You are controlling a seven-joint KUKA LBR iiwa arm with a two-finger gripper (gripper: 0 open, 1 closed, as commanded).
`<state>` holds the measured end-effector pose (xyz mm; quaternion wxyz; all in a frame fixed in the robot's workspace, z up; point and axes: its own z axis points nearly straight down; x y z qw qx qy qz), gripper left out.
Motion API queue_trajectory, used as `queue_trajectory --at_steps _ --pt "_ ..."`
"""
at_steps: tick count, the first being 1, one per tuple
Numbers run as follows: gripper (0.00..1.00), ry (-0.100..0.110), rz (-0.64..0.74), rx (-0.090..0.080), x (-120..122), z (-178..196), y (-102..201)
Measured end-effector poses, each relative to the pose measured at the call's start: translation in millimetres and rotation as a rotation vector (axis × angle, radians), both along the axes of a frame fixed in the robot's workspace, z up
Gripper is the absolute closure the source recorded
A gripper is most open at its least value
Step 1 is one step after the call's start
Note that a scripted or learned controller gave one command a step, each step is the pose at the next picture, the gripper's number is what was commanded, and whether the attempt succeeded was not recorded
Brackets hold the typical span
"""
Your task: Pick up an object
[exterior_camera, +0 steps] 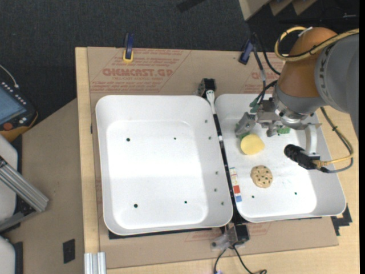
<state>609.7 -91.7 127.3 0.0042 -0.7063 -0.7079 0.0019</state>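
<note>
Hovering in the frame's upper right, the end effector (pixel 258 128) sits just above a yellow object (pixel 252 145) in the right bin (pixel 325 198); its state I cannot tell. Approach stage, I judge; next, descend and grasp.

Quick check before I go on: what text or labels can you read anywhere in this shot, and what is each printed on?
"CHEMCAST GP": red print on the brown board under the bins, above the left bin.
Red print on the board above the right bin: too faint to read.
Red and blue sticker between the bins: too small to read.
</note>
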Motion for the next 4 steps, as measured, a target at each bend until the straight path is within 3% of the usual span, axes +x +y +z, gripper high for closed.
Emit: queue_trajectory --at_steps 1,2,3,4 --pt "0.00 -0.001 -0.005 -0.002 -23 -46 -14" --pt "0.00 0.000 -0.007 -0.002 -98 -43 -27" --pt "1.00 -0.010 -0.004 -0.003 -94 -33 -26" --pt "1.00 -0.024 0.008 -0.003 -26 64 47"
